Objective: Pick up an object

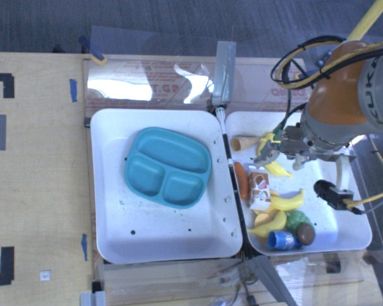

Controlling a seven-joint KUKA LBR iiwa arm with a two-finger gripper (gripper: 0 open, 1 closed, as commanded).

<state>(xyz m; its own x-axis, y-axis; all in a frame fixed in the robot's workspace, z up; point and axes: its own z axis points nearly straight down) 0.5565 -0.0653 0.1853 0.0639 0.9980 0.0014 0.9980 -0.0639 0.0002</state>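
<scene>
My gripper (282, 157) hangs over the back part of the right bin (354, 231), below the grey wrist and orange band. A small yellow piece (266, 144) sits right at its left side, and another yellow piece (278, 169) lies just beneath it; I cannot tell whether either one is gripped. Close by in the bin lie a tan cone (244, 143), an orange carrot (242, 180), a small carton (260, 187), two bananas (287, 201), a green broccoli (298, 220), a blue can (282, 240) and a brown ball (306, 234).
The left bin (108, 190) holds a blue divided plate (168, 166). A black cable fitting (330, 194) hangs off the arm over the right bin's right side. A grey post (224, 75) stands behind the wall between the two bins.
</scene>
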